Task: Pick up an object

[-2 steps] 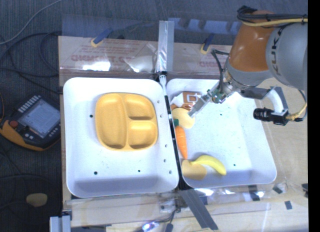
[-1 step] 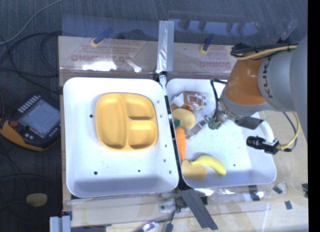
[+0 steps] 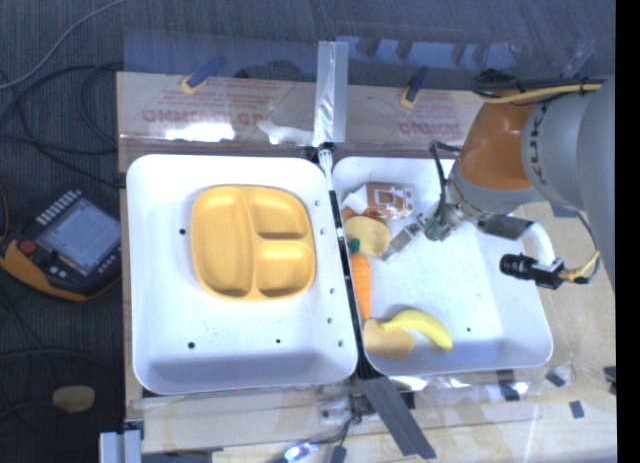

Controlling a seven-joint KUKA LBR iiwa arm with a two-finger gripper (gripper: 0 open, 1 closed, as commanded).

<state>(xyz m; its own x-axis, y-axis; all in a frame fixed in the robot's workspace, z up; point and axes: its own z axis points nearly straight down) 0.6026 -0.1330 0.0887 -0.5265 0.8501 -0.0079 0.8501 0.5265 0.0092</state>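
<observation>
Your end effector (image 3: 405,240) hangs low beside the pale fruit (image 3: 368,236) (likely lining up); I cannot tell its opening or load.

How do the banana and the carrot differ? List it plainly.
Colour: the banana is yellow, the carrot orange.
Shape: the banana curves; the carrot is straight.
Pose: the banana lies across the right bin near its front edge; the carrot lies lengthwise along the bin's left wall.
Shared: both lie in the right bin, away from the hand.
</observation>
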